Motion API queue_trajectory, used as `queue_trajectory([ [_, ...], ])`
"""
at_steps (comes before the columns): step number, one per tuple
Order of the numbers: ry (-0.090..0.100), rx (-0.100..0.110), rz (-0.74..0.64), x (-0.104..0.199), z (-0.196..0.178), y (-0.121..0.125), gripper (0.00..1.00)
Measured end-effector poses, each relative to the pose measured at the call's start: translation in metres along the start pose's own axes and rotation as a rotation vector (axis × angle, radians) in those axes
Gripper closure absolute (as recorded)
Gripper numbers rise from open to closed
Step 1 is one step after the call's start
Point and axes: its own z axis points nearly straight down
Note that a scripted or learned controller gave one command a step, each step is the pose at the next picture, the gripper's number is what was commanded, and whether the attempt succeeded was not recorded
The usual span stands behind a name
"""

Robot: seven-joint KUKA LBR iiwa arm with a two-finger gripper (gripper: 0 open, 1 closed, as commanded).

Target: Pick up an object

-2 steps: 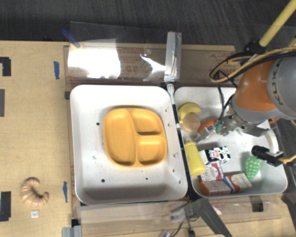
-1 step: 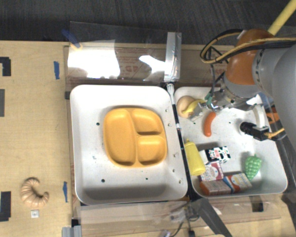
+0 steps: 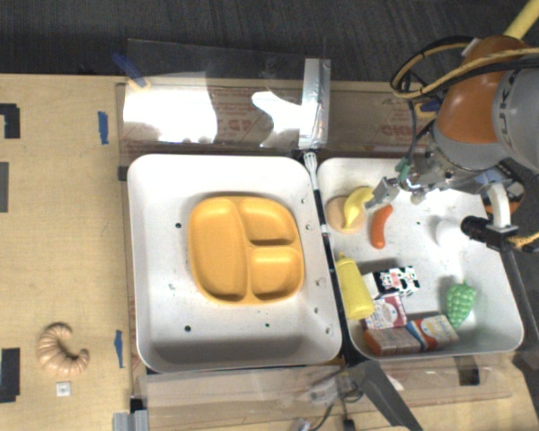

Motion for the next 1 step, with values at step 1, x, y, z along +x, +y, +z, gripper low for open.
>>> queue_trajectory([
  [1,0.002,0.004,0.191,0.0414,-0.0444,-0.0145,0.0],
])
